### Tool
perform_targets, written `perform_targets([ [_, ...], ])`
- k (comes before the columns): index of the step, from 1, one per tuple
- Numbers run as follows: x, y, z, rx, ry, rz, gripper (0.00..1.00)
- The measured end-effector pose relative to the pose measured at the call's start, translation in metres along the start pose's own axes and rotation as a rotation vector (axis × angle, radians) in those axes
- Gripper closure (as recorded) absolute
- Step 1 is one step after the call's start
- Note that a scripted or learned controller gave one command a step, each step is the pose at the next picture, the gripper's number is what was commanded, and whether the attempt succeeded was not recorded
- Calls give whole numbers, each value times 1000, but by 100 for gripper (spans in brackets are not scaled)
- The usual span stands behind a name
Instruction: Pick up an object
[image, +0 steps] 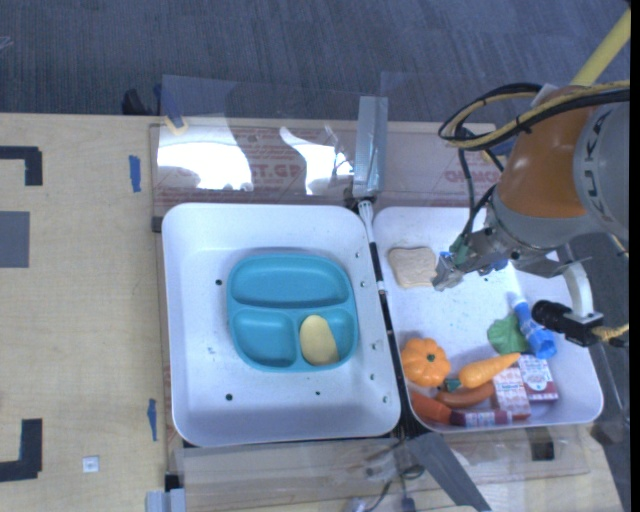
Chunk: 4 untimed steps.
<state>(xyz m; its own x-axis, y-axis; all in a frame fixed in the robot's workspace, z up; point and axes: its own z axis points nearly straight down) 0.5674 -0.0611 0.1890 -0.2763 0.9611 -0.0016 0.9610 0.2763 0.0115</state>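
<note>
Arm (560, 170): running off the right and top edges, its upper links unseen.
Gripper (447, 278): blurring against the right bin (590, 405); finger spacing too small to tell.
Red carton (522, 385): printing too small to read.
Sausage (462, 398): lying partly covered by the carrot (488, 369).
Blue bottle (532, 330): its top sitting partly behind a black part of the arm.
Yellow cable (603, 55): leaving at the top edge.

Two smooth, glossy white plastic bins (190, 330) sit on a matt pale wood bench (80, 330), one bearing a satin blue plastic tray (265, 290), beneath a clear, glaring plastic sheet (250, 160) and the arm's shiny orange band (545, 170).
</note>
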Motion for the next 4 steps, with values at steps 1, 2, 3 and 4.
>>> perform_targets([
  [1,-2,-4,4,11,1,5,0],
  [2,-34,-73,72,-11,-10,-204,0],
  [3,-41,-101,100,2,-1,-252,0],
  [4,-42,-98,88,-6,-7,-251,100],
])
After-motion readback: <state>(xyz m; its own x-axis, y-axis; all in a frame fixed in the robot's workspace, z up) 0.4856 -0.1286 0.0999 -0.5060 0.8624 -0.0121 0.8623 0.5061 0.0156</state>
